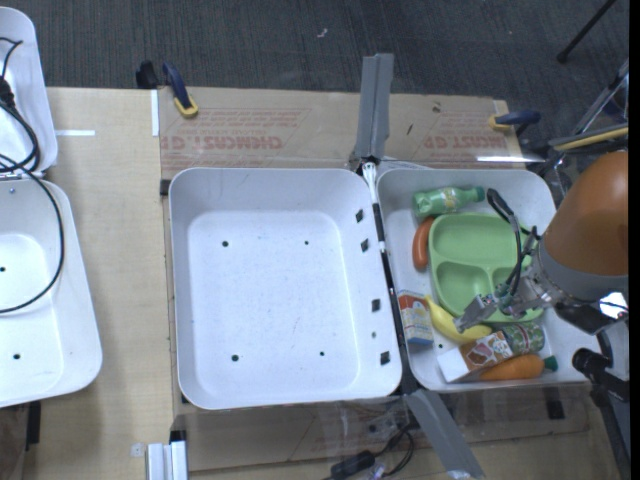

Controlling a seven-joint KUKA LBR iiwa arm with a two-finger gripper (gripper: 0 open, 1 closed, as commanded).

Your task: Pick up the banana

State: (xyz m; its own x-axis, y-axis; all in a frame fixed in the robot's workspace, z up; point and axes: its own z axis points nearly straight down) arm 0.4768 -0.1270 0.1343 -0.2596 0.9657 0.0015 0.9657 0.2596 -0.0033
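Note:
The yellow banana (449, 325) lies in the right bin (400, 268), near its front left, just below the green divided plate (478, 264). My gripper (478, 314) reaches in from the right and hangs low over the banana's right end, at the plate's front edge. The gripper body covers part of the banana. The arm's orange band (598, 218) fills the bin's right side.
Around the banana are a small carton (415, 318), a carrot (512, 368), a labelled can (512, 342), a red sausage-like piece (423, 243) and a green bottle (448, 200). The left bin (190, 268) sits beside a grey divider post (375, 108).

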